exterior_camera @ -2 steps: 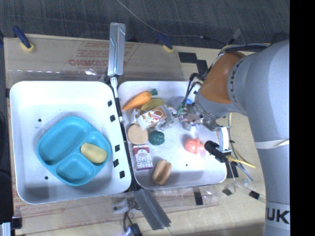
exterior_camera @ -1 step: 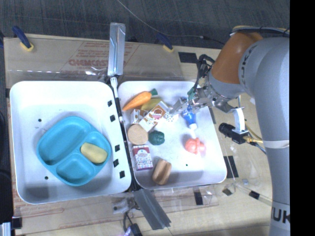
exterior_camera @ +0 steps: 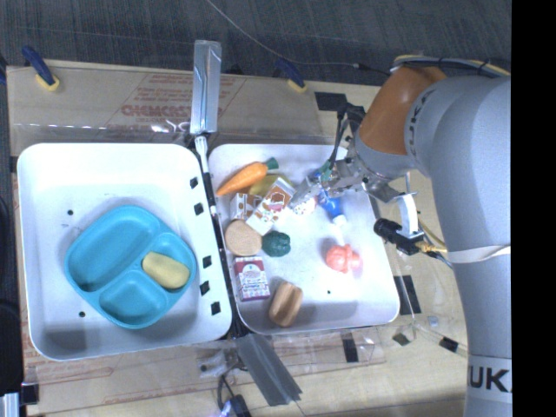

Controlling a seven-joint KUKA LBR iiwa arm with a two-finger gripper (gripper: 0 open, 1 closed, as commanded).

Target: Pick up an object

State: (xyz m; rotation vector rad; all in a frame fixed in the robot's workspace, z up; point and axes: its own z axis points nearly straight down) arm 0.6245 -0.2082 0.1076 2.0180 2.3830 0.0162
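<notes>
Your grey arm with its orange band [exterior_camera: 393, 111] reaches in from the right and hangs over the upper right part of the right-hand shallow white bin [exterior_camera: 373, 295]. The hand [exterior_camera: 334, 179] sits low among the clutter there, just above a small blue-and-white bottle-shaped toy [exterior_camera: 333, 208]; you cannot tell from this angle whether it is spread or pressed together, nor whether anything sits in it.

In that same bin, an orange plastic carrot with a green top [exterior_camera: 244, 177] lies along the upper left corner. Below it rest a printed white-and-red carton [exterior_camera: 266, 200], a round tan biscuit-like disc [exterior_camera: 243, 237] and a dark green lumpy toy [exterior_camera: 276, 244]. A pink-red rounded toy [exterior_camera: 342, 257] sits apart toward the right. Near the front edge lie a small red-and-white box [exterior_camera: 251, 278] and a brown bread-roll shape [exterior_camera: 285, 303].

The left-hand white bin [exterior_camera: 43, 181] holds a light blue divided plate [exterior_camera: 109, 259] with a yellow oval piece [exterior_camera: 166, 269] resting on its right side. Both bins stand side by side on the tabletop [exterior_camera: 104, 85].
</notes>
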